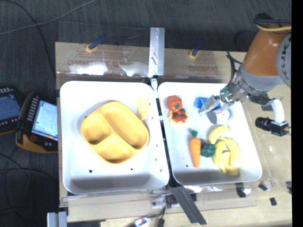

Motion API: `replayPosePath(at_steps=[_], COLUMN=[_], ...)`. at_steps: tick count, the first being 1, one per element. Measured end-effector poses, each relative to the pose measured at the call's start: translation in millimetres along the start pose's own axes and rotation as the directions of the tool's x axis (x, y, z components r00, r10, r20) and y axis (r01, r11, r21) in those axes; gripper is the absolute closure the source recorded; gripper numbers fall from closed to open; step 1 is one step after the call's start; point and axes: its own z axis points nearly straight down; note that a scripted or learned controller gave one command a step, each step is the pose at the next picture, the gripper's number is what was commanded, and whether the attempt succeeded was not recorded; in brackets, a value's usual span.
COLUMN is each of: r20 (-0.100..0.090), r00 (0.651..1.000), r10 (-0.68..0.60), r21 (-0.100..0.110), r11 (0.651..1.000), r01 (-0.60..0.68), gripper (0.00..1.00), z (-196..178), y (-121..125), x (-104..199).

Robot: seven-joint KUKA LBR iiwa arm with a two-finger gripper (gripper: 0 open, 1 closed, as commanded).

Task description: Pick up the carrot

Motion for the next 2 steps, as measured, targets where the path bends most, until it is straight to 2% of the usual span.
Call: replayPosePath(at_steps=[1,2], r20=[0.0,0.002], r00=[0.997,0.924], r10=[0.083,0.382], r21=[0.001,0.001], r11=[0.997,0.924], r01=[-0.083,-0.382], gripper=[0.0,0.0], z=[61.0,9.5], y=[-46.7,-1.1], x=[32.5,-2.0])
